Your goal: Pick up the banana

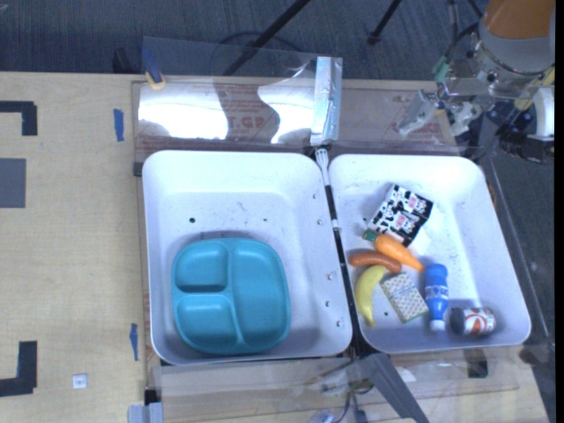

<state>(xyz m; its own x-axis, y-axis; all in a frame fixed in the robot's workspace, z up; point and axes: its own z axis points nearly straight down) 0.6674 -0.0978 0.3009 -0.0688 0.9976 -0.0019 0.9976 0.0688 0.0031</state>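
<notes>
The banana (pixel 366 293) lies in the right bin (pixel 467 188), near that bin's left wall and toward its near edge, with open white floor only on its near side and a narrow strip between it and the wall. Its far end meets the carrot (pixel 386 252), which lies across it, and a small speckled packet (pixel 404 298) sits just beside it on the right. Further right stand a blue bottle (pixel 435 295) and a small can (pixel 475 322) lying by the near right corner. A black-and-white patterned box (pixel 399 212) rests farther back, near the carrot. The far half and right side of this bin are bare floor, giving the most room above the cluster.

The left bin (pixel 167 192) holds a teal divided plate (pixel 231 293) toward its near side.

The arm's gripper (pixel 429 108) hangs beyond the far right corner of the right bin, above the bench's far strip and well apart from the banana, with the orange band above it. Whether its fingers are spread or closed cannot be told; nothing is seen between them.
</notes>
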